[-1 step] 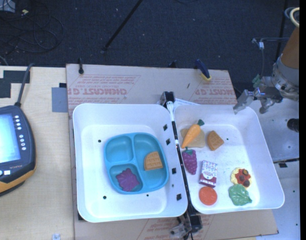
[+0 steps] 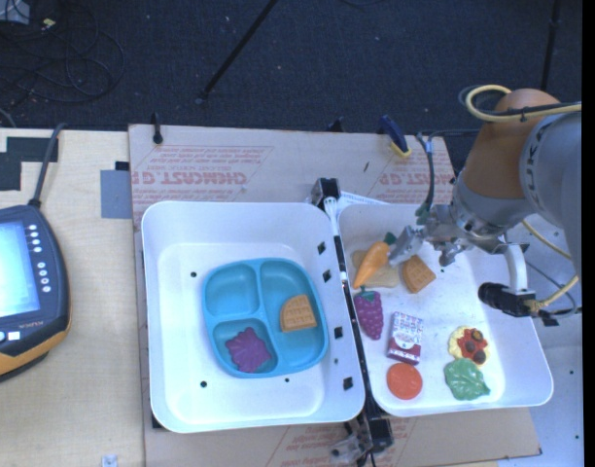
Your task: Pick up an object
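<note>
We see the pincer (image 2: 426,244) hovering in the right bin (image 2: 531,358). We cannot tell its state. A toy carrot (image 2: 372,262) lies just left of it, a brown cracker (image 2: 417,274) just below.

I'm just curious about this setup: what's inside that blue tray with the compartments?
The blue tray in the left bin holds a tan waffle-like piece in its right compartment and a purple lumpy piece in the front one. Two compartments show bare blue. Whatever lies under the pieces is covered.

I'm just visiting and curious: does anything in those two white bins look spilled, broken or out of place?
Nothing stands out. The blue tray sits flat in the left bin, holding a purple piece and a waffle-like piece. The toy foods lie loose in the right bin, below the gripper.
</note>
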Robot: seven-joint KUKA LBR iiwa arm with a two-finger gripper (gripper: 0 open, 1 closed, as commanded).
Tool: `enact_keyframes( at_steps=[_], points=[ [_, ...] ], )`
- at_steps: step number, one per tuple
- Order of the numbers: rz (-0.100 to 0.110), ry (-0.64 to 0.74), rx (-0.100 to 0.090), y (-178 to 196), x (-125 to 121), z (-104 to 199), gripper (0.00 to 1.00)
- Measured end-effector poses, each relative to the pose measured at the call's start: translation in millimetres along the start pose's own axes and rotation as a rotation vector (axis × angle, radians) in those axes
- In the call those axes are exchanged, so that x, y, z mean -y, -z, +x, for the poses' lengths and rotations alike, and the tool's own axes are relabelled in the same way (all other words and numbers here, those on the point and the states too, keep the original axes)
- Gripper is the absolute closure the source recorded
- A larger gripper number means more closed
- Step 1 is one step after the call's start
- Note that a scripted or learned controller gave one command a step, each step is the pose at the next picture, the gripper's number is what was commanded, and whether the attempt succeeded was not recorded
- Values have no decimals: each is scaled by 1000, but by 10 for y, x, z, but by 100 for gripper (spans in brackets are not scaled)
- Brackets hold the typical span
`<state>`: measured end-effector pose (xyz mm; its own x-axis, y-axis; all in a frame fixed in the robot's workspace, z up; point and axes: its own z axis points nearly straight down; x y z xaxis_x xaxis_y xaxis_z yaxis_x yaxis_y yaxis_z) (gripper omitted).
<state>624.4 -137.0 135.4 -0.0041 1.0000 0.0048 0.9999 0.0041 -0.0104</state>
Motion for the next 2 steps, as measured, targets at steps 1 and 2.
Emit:
enact_keyframes(
  at_steps=[1,2],
  points=[
    [0,-4,8,-465,-108,6,0],
    [-20,-4,8,-430,-26,127,0]
  ],
)
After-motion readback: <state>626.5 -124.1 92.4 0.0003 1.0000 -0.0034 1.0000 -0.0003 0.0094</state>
